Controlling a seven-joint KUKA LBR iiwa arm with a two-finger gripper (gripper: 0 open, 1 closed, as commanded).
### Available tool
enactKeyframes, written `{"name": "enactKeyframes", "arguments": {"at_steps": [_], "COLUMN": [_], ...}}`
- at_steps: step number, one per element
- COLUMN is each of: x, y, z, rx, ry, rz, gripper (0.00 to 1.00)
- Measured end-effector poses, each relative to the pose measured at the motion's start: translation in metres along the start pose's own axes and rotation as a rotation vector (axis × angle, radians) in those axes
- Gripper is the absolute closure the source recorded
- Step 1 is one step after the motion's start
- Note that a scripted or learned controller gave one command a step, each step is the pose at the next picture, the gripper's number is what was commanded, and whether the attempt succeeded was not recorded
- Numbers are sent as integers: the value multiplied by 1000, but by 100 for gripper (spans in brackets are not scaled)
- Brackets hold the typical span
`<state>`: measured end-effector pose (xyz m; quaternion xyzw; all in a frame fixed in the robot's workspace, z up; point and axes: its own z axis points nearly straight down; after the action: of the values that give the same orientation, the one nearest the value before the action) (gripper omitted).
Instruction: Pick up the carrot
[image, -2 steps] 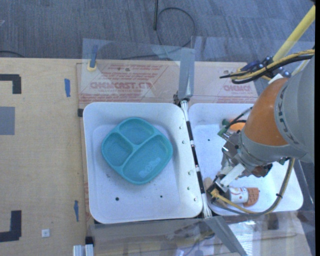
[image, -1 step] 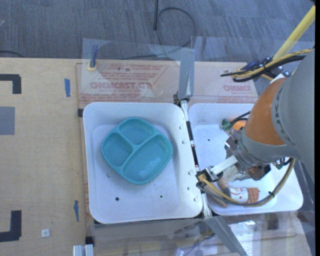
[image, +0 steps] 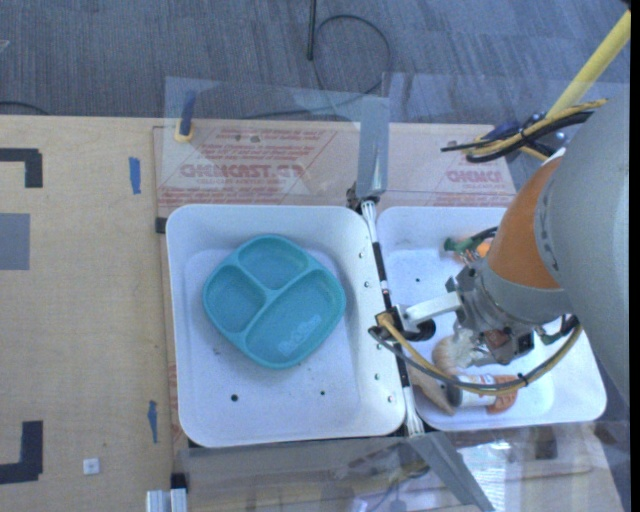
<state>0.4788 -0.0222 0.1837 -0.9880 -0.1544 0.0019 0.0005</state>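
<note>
An orange piece with a green end, which looks like the carrot (image: 472, 241), peeks out from under the arm at the back of the right bin (image: 420, 250); most of it is hidden. My gripper (image: 470, 345) reaches down into the front middle of that bin, nearer the front than the carrot. It hangs over a pale, lumpy item (image: 452, 353). The wrist and its orange band cover most of what lies below.
The left bin (image: 200, 400) holds a teal divided plate (image: 274, 299). Another orange item (image: 502, 403) lies at the right bin's front edge beside a dark curved piece (image: 440, 385). A metal divider (image: 385, 300) separates the bins. Cables (image: 520, 135) run at the upper right.
</note>
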Motion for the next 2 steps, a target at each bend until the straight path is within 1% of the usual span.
{"name": "enactKeyframes", "arguments": {"at_steps": [1, 2], "x": [-6, -24], "y": [18, 73], "z": [0, 48], "rx": [0, 4], "ry": [0, -1], "rz": [103, 112], "gripper": [100, 100]}}
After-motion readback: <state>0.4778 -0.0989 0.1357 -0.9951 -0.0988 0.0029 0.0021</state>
